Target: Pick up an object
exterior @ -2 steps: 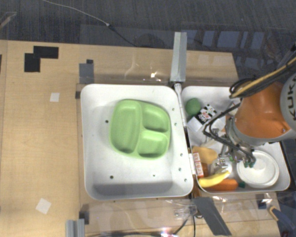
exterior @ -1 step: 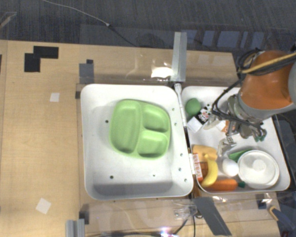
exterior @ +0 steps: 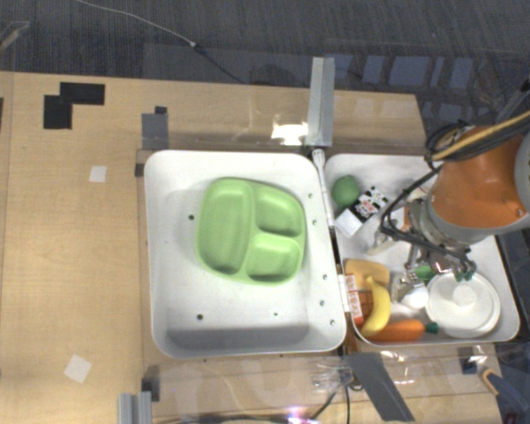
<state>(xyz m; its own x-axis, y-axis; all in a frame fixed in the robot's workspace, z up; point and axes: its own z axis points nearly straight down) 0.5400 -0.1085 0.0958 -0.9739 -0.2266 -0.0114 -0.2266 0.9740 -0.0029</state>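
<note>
My gripper (exterior: 430, 270) hangs low in the right bin (exterior: 397, 168), under the arm's orange band. Just below it a white bowl (exterior: 464, 306) lies in the bin's front right corner. A yellow banana (exterior: 379, 311) and an orange carrot (exterior: 396, 330) lie at the bin's front, left of the bowl. Behind them sits a tan box (exterior: 364, 277). A green ball (exterior: 344, 190) and a small black-and-white object (exterior: 367, 205) rest near the bin's back left. The wrist hides what lies directly beneath it.
The left bin (exterior: 172, 263) holds a green divided plate (exterior: 250, 229). A grey post (exterior: 321, 104) stands behind the wall between the bins. Cables (exterior: 477, 135) loop over the arm at the right. Wooden bench top (exterior: 62, 254) stretches to the left.
</note>
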